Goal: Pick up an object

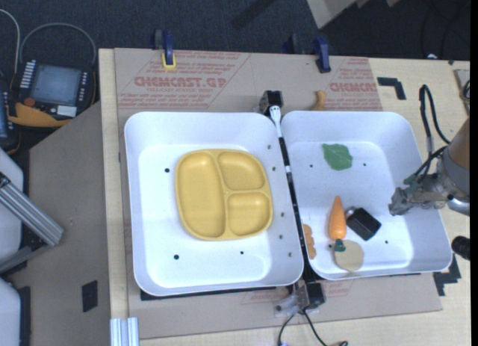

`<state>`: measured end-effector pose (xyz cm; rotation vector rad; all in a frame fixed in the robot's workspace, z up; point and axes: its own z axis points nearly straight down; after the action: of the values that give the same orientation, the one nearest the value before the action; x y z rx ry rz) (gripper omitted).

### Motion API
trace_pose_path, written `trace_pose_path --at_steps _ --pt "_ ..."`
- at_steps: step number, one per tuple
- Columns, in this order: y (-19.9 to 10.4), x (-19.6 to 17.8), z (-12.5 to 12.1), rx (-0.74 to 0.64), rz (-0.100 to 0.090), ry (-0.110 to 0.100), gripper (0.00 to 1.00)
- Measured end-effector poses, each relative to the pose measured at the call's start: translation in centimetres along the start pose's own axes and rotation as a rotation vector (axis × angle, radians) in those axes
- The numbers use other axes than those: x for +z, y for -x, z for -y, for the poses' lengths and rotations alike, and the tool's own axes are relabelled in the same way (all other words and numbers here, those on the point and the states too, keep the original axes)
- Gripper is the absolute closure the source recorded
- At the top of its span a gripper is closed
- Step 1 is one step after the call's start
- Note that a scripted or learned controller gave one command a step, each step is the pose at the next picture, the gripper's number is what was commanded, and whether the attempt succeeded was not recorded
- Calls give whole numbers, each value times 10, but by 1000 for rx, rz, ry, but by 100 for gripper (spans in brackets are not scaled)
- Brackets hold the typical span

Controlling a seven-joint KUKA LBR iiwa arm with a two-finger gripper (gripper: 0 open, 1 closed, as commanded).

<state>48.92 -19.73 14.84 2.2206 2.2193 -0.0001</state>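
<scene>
Carrot [337,219]: orange, tapered, smooth plastic, in right bin [388,131]
Black block [364,223]: matte, boxy, beside carrot
Claw [397,204]: finger state cannot be told

Arm [461,176] running off the frame's right edge; gripper [399,202] appearing too small to judge; small orange item [308,238] lying partly behind the bins' rims.
</scene>
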Motion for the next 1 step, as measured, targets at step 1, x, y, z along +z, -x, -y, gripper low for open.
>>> trace_pose_path --at_steps 1 --pt "-6 -45 -1 -2 1 3 100"
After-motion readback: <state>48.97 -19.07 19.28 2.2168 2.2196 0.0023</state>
